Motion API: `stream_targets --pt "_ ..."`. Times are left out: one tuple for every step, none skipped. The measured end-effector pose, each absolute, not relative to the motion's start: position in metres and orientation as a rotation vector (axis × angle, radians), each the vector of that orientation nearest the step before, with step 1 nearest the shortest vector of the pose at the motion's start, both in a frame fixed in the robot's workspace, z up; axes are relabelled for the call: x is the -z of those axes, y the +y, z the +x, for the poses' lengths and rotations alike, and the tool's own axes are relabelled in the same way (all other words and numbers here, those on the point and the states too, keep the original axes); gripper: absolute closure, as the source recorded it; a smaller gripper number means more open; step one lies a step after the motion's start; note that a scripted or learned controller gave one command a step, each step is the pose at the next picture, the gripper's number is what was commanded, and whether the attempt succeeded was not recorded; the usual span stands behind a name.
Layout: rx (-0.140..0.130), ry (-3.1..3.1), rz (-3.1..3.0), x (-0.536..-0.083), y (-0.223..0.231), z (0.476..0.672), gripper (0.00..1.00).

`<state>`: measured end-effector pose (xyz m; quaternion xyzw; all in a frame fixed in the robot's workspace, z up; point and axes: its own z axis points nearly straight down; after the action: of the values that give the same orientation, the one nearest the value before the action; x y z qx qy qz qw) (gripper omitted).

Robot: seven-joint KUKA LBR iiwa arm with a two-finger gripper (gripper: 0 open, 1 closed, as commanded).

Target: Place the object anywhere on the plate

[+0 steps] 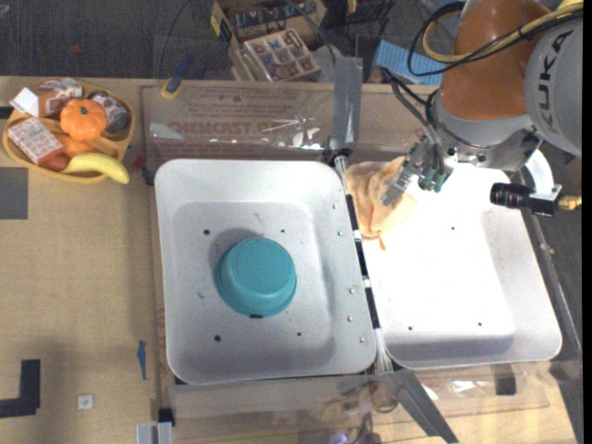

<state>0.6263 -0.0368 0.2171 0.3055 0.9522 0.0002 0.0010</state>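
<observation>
teal plate (256, 277) in left bin (185, 202), cloth (377, 202) in right bin (481, 285)

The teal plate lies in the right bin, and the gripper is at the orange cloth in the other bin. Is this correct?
Not quite. In the camera view the teal plate lies in the left bin; the gripper is at the orange cloth in the right bin.

My arm (555, 72) bore the letters "UKA" in black at the frame's right edge; no other writing was legible.
</observation>
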Motion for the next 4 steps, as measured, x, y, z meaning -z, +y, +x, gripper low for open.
stream_targets --pt "-0.002 3.114 0.349 -0.223 0.014 0.631 1.00" --pt "-0.003 3.137 0.002 -0.217 0.063 0.629 1.00" --pt "-0.004 3.134 -0.007 -0.227 0.108 0.619 1.00" --pt "-0.005 3.133 -0.009 -0.236 0.163 0.604 1.00"
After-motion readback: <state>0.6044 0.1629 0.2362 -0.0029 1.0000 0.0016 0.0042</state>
